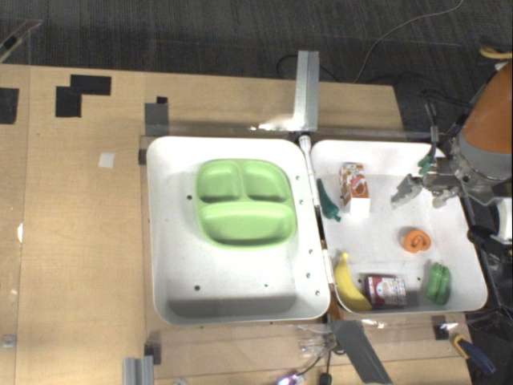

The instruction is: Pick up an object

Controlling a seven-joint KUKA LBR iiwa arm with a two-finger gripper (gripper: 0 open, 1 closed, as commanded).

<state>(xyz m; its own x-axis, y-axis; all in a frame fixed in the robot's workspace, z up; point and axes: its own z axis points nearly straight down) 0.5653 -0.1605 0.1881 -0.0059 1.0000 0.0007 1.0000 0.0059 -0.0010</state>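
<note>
We saw the gripper (pixel 423 189) hanging over the right bin (pixel 385 152), fingers spread wide with nothing between them. The orange ring (pixel 415 241) lay just below the fingers; the carton (pixel 353 186) sat off to their left.

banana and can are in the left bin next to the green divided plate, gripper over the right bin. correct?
Not quite. The camera view shows the banana and can in the right bin, along its near edge. The green divided plate sits alone in the left bin. The gripper is over the right bin, as stated.
</note>
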